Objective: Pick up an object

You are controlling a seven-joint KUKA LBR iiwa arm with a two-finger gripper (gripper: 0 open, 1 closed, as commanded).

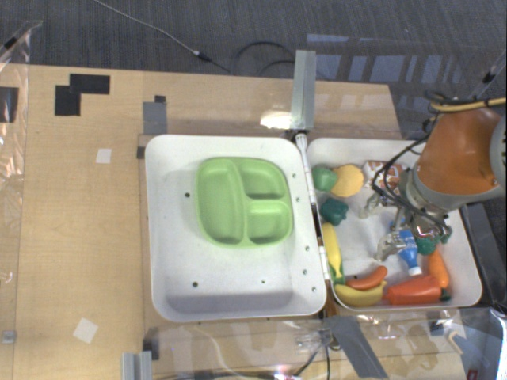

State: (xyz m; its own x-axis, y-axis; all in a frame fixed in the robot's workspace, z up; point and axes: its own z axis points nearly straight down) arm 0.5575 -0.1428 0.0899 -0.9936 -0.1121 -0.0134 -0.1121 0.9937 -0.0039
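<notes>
My gripper (405, 238) is low in the right bin (467, 291), under the orange-banded wrist (459, 153). A small blue and white object (409, 255) lies right beneath it, touching or very close. A dark green piece (428, 246) sits just to the right of that object. Toy foods lie around them: an orange carrot (438, 269), a red-orange pepper (412, 290), a red chili (369, 277), a yellow banana (358, 294), a yellow corn cob (330, 248), a lemon (347, 180) and two green pieces (323, 178) (333, 210).
The left bin (174, 291) holds a green divided plate (242, 200). A metal post (303, 89) stands behind the wall between the bins. Cables hang around the wrist. A small packet (377, 169) lies at the back of the right bin.
</notes>
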